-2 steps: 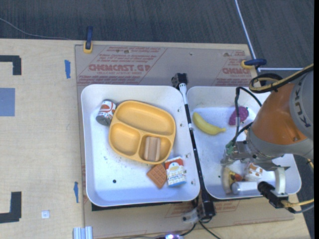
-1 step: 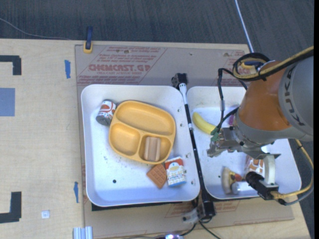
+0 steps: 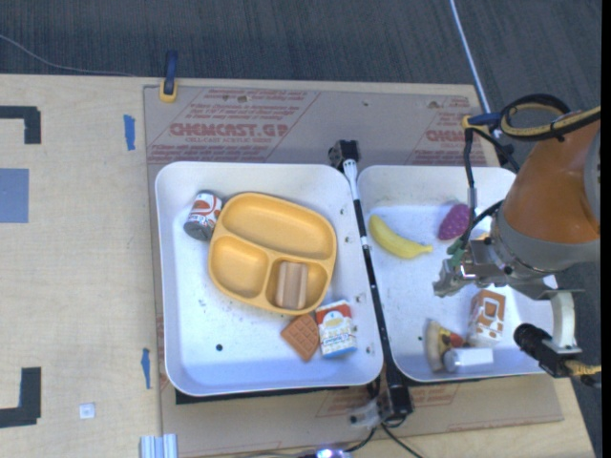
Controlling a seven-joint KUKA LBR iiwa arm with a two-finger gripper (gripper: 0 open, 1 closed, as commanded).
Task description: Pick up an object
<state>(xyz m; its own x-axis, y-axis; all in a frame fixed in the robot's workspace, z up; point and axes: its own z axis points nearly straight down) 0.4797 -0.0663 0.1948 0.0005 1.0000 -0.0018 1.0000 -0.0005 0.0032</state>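
- Nearest the camera, along the front wall of the right bin [image 3: 410, 256], lies a small white tube-like thing [image 3: 468, 357] touching a tan and brown piece of toy food [image 3: 437, 340] on its left.
- Just above those sits a small white and orange carton [image 3: 487, 315], lying tilted on the bin floor, close under my wrist.
- My gripper [image 3: 456, 273] hangs over the middle of the right bin, its metal end pointing toward the left, low over the white floor.
- I cannot tell how wide my grip is set; I see nothing caught in it.
- Left of my gripper lies a yellow banana [image 3: 398, 239], a little apart from me, with its curve running toward the bin's divider.
- Behind my gripper, toward the far wall, rests a purple bunch of grapes [image 3: 454, 221], near the banana's right end.
- My orange band [image 3: 558, 189] and grey wrist cover the right side of this bin.
- Over in the left bin [image 3: 177, 284], a yellow divided plate [image 3: 272, 251] lies flat, with a brownish block [image 3: 291, 284] in its lower right compartment.
- A small can [image 3: 201, 215] lies on its side, touching the plate's upper left edge.
- Below the plate, a brown waffle-like square [image 3: 303, 336] and a small blue and white carton [image 3: 336, 328] sit touching each other.
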